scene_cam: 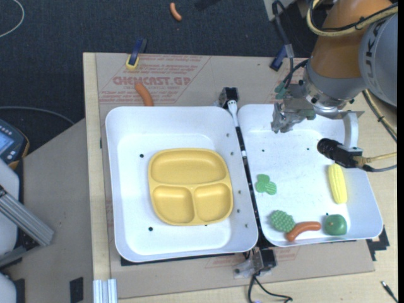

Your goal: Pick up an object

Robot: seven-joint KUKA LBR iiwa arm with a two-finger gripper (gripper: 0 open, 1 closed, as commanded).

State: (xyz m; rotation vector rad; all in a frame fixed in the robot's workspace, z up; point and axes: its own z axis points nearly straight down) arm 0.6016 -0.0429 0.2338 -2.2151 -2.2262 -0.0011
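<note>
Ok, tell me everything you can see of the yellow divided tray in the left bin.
The yellow tray is a rounded-rectangle plate that looks like matte plastic, with three compartments: one wide one along the far side and two smaller ones side by side nearer the camera. It lies flat and upright, slightly rotated, near the middle of the left bin, resting on the bin floor. Nothing lies in it and nothing else touches it.

You've got two bins side by side on bench (95, 169). Left bin (123, 131) holds divided tray (189, 185), roughly centred. Right bin (366, 201): corn cob (338, 182) by right wall, broccoli bit (266, 185) near left wall; textured veg (281, 219), sausage (302, 230), round veg (335, 225) in row along front edge. Gripper (285, 115) sits over right bin's back-left corner. Another sausage (144, 94) lies on bench behind left bin.
</note>
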